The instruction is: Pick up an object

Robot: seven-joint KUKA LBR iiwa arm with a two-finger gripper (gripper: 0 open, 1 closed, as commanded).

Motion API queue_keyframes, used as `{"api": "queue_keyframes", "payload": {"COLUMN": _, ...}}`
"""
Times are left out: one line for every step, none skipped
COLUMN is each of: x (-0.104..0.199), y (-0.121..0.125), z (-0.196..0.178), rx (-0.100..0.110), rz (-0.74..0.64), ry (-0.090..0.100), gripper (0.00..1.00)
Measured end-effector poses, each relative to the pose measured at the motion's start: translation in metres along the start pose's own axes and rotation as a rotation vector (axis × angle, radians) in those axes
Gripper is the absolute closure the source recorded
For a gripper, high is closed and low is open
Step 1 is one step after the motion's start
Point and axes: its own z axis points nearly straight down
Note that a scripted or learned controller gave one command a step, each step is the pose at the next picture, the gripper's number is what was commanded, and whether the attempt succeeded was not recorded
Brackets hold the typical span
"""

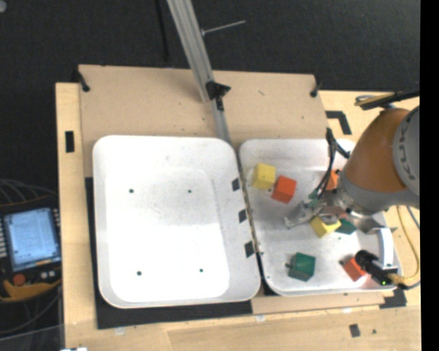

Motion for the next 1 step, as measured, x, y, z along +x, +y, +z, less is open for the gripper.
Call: {"api": "queue_keyframes", "payload": {"x": -0.0021, "y": 0.0014, "z": -0.0096, "rx": -0.006, "rz": 0.005, "ry": -0.004, "gripper": 1.00}}
